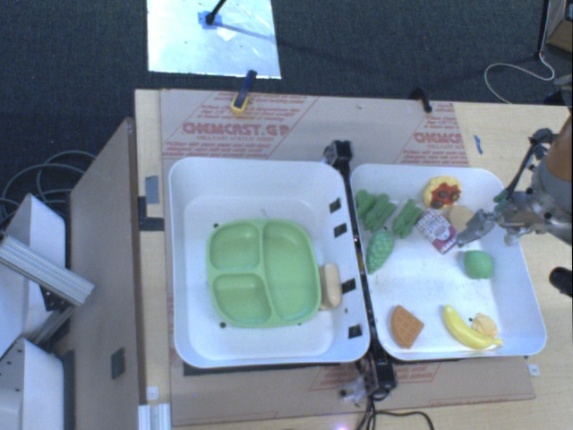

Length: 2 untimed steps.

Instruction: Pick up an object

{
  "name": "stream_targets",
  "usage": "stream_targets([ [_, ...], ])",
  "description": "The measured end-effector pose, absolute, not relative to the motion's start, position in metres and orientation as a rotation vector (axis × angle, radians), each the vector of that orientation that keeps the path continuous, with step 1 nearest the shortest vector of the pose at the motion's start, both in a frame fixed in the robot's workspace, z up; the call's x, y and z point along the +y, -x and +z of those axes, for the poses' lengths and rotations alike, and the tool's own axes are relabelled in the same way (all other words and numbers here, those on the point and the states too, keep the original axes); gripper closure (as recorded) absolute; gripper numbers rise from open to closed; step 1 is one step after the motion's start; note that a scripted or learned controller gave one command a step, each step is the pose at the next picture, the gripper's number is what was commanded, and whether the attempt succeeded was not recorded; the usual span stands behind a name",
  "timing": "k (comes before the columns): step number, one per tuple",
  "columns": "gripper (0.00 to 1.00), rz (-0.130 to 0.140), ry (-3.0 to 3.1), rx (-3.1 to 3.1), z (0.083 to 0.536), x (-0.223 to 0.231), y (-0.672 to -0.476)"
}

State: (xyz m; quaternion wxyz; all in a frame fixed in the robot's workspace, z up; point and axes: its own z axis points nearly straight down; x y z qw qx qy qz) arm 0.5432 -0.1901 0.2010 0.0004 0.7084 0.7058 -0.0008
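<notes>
Green ball (478,264) just below claw (475,228), right bin (519,330), claw state unclear

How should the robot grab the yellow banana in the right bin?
Grip the banana across its thin middle, coming straight down from above. It lies flat and curved near the bin's front corner, with a pale object touching its right end, so the middle looks like the freest spot.

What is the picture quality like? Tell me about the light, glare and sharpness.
Camera view: even, soft overhead light with faint shadows; the right bin is bright white, nearly washed out; the silvery sheet on the floor gives off a pale sheen; the gripper and the small toy foods look slightly soft; the dark carpet is dim.
</notes>
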Motion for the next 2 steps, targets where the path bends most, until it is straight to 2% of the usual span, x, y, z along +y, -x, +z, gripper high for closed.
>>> stream_targets([
  [1,0.0,0.01,-2.21,2.214,0.098,-0.206,-0.613],
  [2,0.0,-0.006,-2.231,2.222,0.083,-0.208,-0.504],
])
